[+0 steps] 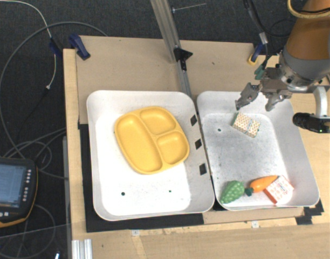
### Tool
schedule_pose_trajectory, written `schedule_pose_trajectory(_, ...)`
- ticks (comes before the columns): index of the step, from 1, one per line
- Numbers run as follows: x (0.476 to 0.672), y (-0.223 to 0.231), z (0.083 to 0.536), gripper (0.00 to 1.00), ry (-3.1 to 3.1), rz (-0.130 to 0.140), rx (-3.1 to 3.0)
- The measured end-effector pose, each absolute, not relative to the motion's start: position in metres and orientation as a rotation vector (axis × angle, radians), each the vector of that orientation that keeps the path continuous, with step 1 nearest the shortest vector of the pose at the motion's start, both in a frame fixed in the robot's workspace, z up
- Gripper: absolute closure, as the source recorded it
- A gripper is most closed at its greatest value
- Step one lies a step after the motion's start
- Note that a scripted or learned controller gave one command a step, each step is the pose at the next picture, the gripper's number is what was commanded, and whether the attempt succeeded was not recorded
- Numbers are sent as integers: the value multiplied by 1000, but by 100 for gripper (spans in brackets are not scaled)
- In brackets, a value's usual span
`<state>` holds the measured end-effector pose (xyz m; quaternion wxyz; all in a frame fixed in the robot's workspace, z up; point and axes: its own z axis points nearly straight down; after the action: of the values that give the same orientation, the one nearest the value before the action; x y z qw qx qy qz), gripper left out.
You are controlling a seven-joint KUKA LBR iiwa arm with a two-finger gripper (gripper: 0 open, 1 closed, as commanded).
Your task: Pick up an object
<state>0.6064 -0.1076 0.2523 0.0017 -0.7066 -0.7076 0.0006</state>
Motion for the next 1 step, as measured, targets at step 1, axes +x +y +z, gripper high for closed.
schedule_pose_trajectory(1,606,-108,252,0,-2220,1,-2218)
